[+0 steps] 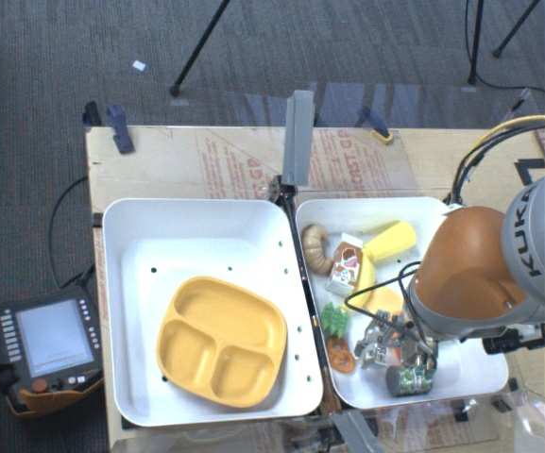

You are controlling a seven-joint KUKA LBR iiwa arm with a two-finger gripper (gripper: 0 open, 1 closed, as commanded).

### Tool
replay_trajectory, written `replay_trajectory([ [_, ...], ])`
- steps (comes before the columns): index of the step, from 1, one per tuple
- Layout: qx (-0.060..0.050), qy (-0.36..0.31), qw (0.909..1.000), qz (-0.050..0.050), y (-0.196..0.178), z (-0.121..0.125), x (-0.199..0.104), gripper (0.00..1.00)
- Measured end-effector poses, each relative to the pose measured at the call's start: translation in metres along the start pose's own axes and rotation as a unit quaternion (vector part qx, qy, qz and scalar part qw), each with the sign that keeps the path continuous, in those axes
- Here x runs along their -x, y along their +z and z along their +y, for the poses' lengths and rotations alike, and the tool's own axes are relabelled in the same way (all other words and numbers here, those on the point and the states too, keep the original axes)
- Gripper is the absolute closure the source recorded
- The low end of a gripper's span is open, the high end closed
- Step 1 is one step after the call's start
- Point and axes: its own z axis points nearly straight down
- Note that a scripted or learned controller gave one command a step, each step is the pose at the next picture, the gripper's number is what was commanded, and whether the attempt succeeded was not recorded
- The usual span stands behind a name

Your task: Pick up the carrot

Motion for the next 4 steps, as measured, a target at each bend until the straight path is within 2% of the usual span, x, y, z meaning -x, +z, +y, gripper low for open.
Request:
replay_trajectory([
  [1,0.001,0.06,0.9981,-0.007,-0.128,0.038,0.003,1.0],
  [2,-0.001,0.09,0.996,-0.001,-0.09,0.082,-0.029,1.0],
  [3,-0.001,-0.01,0.9999,-0.003,-0.161,0.055,-0.014,1.0],
  [4,-0.002,0.009,1.0,0.0,-0.105,0.086,-0.031,1.0],
])
